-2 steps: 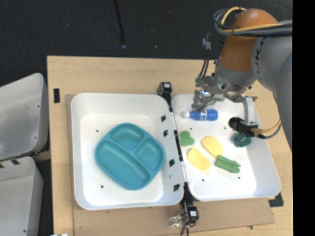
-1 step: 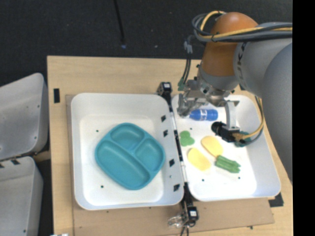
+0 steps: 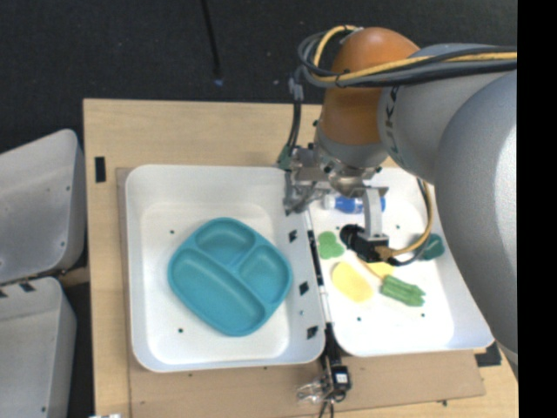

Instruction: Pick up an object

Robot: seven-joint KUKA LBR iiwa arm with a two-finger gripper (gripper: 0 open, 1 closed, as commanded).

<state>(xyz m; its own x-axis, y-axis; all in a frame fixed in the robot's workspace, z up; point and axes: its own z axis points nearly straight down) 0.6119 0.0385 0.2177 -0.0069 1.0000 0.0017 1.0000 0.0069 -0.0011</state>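
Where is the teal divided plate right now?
The teal divided plate lies flat in the left bin, toward its middle, across the divider from the small items in the right bin.

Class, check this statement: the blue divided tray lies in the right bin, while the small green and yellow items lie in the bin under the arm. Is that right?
Not quite. The camera view shows the blue divided tray in the left bin, not the right. The rest stands: the small green items and the yellow item lie in the right bin, under the arm.
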